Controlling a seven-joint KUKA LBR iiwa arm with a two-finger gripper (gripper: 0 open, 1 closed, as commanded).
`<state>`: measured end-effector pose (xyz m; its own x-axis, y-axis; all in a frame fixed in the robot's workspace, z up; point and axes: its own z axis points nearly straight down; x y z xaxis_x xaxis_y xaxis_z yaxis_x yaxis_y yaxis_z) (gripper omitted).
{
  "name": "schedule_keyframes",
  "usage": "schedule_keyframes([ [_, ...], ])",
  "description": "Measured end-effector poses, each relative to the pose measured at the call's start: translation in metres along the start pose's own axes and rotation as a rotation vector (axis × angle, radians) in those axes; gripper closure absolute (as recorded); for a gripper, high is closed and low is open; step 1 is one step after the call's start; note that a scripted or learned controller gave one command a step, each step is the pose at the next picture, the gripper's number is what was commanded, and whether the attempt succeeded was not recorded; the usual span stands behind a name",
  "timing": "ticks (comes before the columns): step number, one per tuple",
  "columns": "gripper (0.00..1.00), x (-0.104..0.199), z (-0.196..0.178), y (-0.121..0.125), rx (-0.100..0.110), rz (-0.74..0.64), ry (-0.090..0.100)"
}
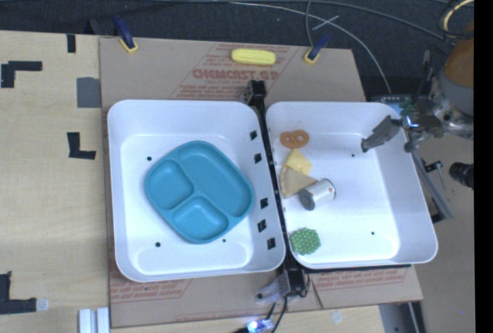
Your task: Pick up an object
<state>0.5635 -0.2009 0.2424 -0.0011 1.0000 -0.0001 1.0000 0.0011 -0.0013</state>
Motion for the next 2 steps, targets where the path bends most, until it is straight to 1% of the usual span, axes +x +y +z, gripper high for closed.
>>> schedule_keyframes([
  [1,0.00,-0.004,0.048,0.006,0.004,0.000,0.000],
  [2,0.00,-0.006,0.104,0.015,0.004,-0.001,0.000],
])
